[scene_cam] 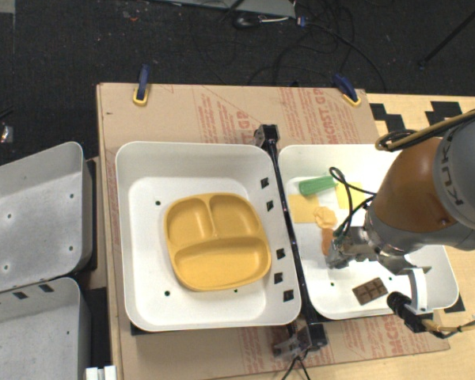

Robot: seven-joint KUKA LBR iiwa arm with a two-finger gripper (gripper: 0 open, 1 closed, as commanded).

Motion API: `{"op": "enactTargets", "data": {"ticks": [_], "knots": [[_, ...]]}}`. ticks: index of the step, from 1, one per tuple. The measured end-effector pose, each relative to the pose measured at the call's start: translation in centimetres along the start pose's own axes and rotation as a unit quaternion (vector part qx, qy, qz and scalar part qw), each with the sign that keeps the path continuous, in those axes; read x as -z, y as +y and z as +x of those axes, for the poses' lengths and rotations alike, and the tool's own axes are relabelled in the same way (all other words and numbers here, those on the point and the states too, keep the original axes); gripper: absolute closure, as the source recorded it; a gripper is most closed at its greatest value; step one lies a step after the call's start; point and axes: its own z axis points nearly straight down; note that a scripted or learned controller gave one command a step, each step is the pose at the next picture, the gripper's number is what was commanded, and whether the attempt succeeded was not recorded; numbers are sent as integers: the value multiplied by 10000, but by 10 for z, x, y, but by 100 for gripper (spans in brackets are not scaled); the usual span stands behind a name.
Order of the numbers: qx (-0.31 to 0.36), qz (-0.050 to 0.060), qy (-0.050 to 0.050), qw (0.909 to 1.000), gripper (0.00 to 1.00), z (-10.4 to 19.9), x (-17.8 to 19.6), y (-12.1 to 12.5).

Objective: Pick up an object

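Yellow tray [218,241] lies in the left bin [134,212]. Right of the tray, in the other bin [356,155], sit a green piece [316,185], an orange piece [325,218] and a brown square [370,291]. The gripper [338,256] hangs low by the orange piece; I cannot tell if it is spread or pinching.

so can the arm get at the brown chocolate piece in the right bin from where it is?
Probably yes. The chocolate piece lies flat on bare bin floor, nothing on top, just beside the claw. The bin's near wall is close but looks low.
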Motion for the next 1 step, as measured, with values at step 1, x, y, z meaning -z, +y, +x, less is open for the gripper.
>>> {"op": "enactTargets", "data": {"ticks": [1], "knots": [[35,-33,-9,10000,100,7,60,0]]}}
